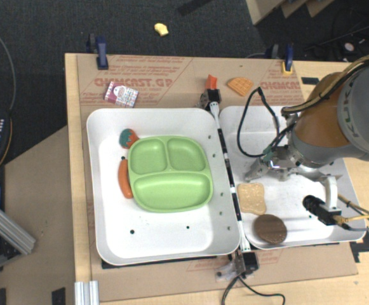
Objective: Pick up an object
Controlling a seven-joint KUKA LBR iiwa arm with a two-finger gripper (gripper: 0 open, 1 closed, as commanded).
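Arm: the grey arm with its orange band comes in from 3 o'clock and hangs over the right bin.
Gripper: the gripper sits low over the middle of the right bin, with a black cable looping up toward 12 o'clock from it. Whether it is wide, narrow or holding anything cannot be told from this angle.
Right bin contents: a slice of bread lies at 7 o'clock from the gripper, near it but apart. A brown round cookie lies just beside the bread at its 5 o'clock, at the bin's near edge.
Left bin: the left bin bears a green divided plate. A hot dog lies against the plate's 9 o'clock side, and a small teal and red toy sits at its 10 o'clock corner.
Bench: a waffle rests on the board at 12 o'clock from the right bin, and a small pink packet at 12 o'clock from the left bin.
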